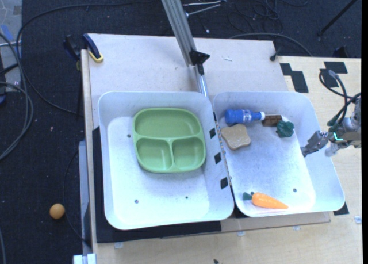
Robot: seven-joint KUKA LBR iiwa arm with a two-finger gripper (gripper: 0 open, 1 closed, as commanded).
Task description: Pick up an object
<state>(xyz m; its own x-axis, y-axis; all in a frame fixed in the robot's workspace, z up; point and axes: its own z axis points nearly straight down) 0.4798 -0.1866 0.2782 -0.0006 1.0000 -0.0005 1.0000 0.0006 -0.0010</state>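
I see my gripper (315, 144) at the right bin's (299, 171) right rim, holding nothing; its opening I cannot tell. The approach step is in hand. Next I must reach inward for the carrot (268, 201) near the bin's front edge.

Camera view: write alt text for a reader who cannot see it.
The gripper sits at the right bin's right rim, holding nothing. That bin holds a blue bottle, toast slice, teal toy and carrot; the left bin holds a green divided plate.
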